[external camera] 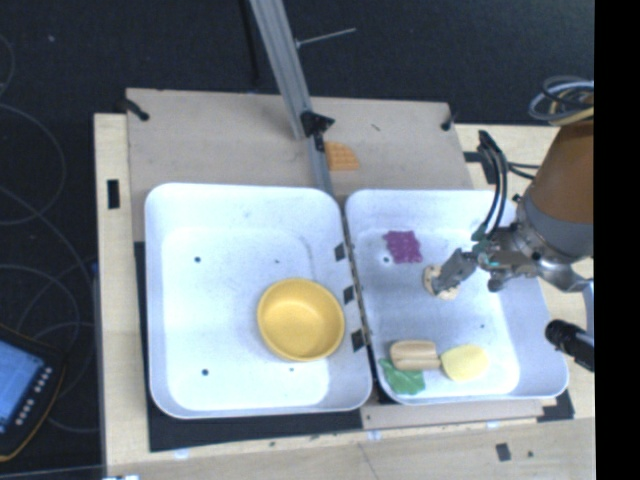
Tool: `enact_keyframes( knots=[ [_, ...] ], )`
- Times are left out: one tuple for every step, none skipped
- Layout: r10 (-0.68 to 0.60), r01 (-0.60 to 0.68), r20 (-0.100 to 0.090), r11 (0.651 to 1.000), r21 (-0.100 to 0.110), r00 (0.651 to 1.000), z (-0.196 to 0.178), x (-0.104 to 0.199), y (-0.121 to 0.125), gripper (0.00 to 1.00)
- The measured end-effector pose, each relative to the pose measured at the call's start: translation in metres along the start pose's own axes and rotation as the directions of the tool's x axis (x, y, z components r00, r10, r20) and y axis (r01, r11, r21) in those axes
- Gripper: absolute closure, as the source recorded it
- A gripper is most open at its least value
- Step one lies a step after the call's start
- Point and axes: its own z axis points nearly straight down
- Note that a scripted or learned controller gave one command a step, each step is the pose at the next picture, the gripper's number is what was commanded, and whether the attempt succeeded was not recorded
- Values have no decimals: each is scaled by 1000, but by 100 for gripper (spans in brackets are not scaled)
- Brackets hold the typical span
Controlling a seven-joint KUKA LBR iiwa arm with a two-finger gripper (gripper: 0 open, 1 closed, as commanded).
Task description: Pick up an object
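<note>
Dark floor w/ loose cables surrounds a pale wooden bench (220, 133), which carries two shallow white bins side by side.

Camera view, from my remote seat: left bin (180, 268) has one yellow bowl (299, 318), upright, near its right wall. Right bin (500, 368) has a purple patch-like item (403, 245) toward the upper left, and along the front edge a tan block (414, 354) touching a bit of green (400, 378), w/ a yellow lump (465, 362) just beside the block on its right. A grey slanted rail (280, 58) runs down from the top to the gap between the bins; an orange tag (341, 157) sits on the bench near it.

Arm comes in from the right, orange band up by the edge. Gripper (447, 276) hangs over the middle of the right bin, and a small pale round object (440, 282) sits at its tip. Whether that thing is pinched or just lying under the tip, I can't tell; finger spread is too blurred to read.

Progress, my judgement: approach is done, arm is on a candidate. A confirmed grasp and lift are left. Other items are untouched, well apart from the tip.
</note>
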Motion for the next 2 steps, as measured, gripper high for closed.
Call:
enact_keyframes(
  knots=[
    [3,-3,0,1000,0,1000,0,0,0,0],
    [5,-5,1,1000,5,1000,49,8,-2,0]
  ],
)
